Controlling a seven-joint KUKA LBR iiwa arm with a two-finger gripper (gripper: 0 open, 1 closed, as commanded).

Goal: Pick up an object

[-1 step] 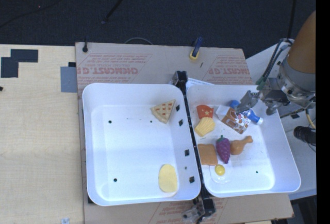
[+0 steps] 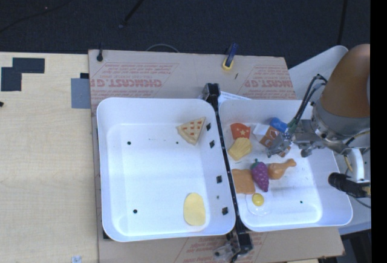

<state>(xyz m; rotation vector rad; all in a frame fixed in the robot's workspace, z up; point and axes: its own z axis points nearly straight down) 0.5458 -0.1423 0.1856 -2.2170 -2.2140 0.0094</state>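
Two white bins (image 2: pixel 121 135) share the bench. At three o'clock, the gripper (image 2: pixel 279 148) hovers over the toys (image 2: pixel 260 174), apparently reaching; finger state I cannot tell. Next: descend squarely onto one.

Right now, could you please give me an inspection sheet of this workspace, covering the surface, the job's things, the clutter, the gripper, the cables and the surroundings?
Surface: cardboard sheet bearing the left bin and the right bin, side by side.
Job's things: left bin holds a pizza slice and a pale yellow oval; right bin holds purple grapes, a chicken drumstick, a small yellow ball, a red piece and more toy food.
Clutter: blue-and-yellow clamp at the cardboard's far edge.
Grippers: gripper low over the right bin.
Cables: black leads along the arm.
Surroundings: dark floor.
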